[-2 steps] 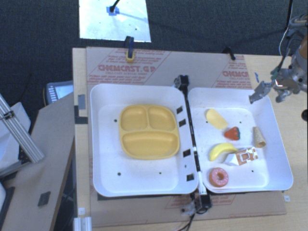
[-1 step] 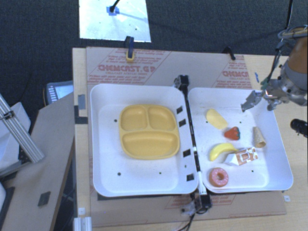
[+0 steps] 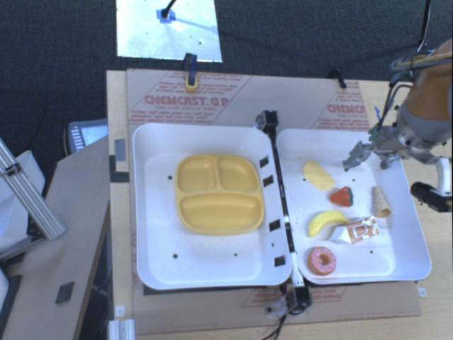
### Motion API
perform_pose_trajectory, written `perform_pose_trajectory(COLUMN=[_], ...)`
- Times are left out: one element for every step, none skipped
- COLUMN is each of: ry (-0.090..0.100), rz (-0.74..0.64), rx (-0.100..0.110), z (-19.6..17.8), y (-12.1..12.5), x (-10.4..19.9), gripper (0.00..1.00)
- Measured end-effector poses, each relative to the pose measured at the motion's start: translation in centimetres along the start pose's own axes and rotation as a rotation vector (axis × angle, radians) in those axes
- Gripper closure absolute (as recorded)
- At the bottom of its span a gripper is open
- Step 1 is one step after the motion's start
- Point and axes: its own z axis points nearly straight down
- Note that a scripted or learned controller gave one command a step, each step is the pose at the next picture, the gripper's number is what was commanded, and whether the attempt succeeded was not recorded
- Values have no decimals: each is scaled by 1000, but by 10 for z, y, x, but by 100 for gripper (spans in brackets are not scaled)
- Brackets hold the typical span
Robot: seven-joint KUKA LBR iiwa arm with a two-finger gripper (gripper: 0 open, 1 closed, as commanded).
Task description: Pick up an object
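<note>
White plastic makes up both shallow bins, set side by side on the bench. Filling the middle of the left bin point(image 3: 152, 211) is a yellow divided tray point(image 3: 218, 193), with two small compartments toward the far edge and one long one toward the near edge. Six small things sit in the right bin point(image 3: 410, 261). A pale yellow lemon-like piece point(image 3: 318, 175) lies toward its far left part, with a red strawberry point(image 3: 342, 196) just beside it nearer the middle. A banana point(image 3: 325, 222) curves below those two, its right tip close to a small orange-and-white packet point(image 3: 362, 229). A tan cone point(image 3: 381, 202) lies toward the right edge, just above the packet. A pink-frosted donut point(image 3: 323, 261) rests near the bin's near left corner, apart from the rest. Reaching in from the right, the grey arm with its orange band hangs over the right bin's far right part, and the gripper point(image 3: 369, 153) hovers above bare bin floor, up and to the right of the lemon-like piece and touching none of the objects. Nothing is seen between its fingers; how far apart they stand I cannot tell.
</note>
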Motion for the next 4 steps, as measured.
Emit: perform_pose_trajectory(ry=[0,-2,-3,-1], rz=[-1,-3,0,-1], rx=[0,-6,-9,-5], z=[50,35,-28,-33], y=[10,11,15,16], x=[-2,-2,-5,-5], gripper=[0,100,100,100])
